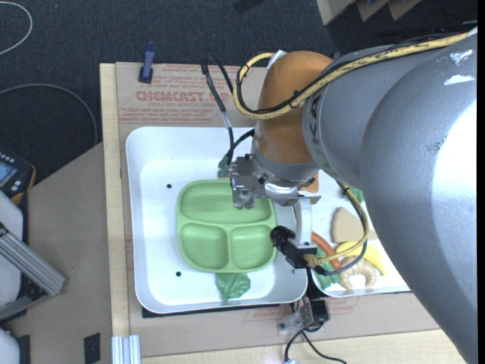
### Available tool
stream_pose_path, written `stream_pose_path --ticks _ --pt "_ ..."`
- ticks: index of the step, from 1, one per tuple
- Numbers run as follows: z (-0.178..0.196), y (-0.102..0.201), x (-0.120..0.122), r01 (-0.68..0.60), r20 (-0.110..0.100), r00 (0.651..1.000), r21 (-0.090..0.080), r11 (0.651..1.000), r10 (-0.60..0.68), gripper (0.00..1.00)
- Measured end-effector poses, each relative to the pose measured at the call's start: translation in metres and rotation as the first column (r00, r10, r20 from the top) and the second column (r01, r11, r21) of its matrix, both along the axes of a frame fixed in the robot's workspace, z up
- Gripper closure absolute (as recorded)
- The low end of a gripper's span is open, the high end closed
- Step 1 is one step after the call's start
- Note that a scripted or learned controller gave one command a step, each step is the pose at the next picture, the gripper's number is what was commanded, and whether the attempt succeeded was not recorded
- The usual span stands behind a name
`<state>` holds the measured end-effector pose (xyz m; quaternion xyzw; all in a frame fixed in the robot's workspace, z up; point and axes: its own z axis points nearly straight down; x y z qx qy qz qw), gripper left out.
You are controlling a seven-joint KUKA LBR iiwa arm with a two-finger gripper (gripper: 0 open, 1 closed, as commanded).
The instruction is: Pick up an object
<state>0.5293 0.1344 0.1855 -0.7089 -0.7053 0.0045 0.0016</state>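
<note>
the arm (394,120) fills the right, wrist low over the left bin (148,203). the green tray (220,233) lies flat there, gripper (244,192) at its far rim; i cannot tell its state. the tray's thin rim may slip, and cables could snag. the board (174,97) reads "chemcast".
</note>
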Motion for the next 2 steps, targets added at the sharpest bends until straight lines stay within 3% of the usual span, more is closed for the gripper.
stream_pose_path --ticks 1,2 --pt "0.053 0.092 -0.014 -0.015 0.012 1.000 0.010 1.000 0.015 1.00" --pt "0.029 0.051 0.042 0.000 0.010 1.000 0.001 1.000 0.000 1.00"
